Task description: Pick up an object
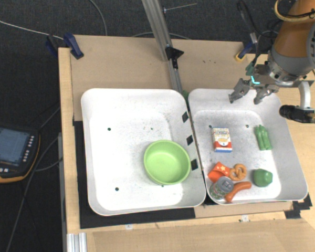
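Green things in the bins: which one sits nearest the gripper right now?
The long green pod-shaped piece by the right bin's far right wall, just below the open gripper. The round green item lies farther down, and the green bowl is in the left bin.

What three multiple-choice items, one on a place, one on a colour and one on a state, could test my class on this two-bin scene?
1. Where does the bowl lie?
A. left bin
B. right bin
C. bare bench

2. What colour is the bowl?
A. red
B. green
C. blue

3. How does the gripper stand?
A. shut on the small carton
B. open, holding nothing
C. pressed into the bowl

Key: 1 A, it sits inside the left bin. 2 B, it is pale green. 3 B, the fingers are spread above the right bin's far edge, apart from the small carton.
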### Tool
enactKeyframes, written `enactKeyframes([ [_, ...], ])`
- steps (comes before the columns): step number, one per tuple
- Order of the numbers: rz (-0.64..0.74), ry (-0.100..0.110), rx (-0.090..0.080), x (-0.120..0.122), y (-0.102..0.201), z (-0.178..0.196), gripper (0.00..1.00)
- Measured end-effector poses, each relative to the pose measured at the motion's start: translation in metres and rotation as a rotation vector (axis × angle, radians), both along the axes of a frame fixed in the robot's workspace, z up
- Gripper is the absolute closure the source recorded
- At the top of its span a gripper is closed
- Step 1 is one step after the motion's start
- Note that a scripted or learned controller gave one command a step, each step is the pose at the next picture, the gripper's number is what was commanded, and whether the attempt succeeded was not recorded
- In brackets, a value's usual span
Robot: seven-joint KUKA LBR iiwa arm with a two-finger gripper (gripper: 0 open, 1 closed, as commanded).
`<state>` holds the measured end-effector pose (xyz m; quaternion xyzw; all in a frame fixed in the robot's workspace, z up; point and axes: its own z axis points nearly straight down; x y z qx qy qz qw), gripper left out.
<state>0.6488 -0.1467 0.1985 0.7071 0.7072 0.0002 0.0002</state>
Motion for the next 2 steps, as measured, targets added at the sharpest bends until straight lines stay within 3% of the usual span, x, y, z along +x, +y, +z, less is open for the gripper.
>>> enactKeyframes([
  [1, 0.0, 0.0, 0.0, 0.0, 0.0, 0.0, 0.0],
  [2, 0.001, 0.005, 0.001, 0.003, 0.009, -0.057, 0.0],
])
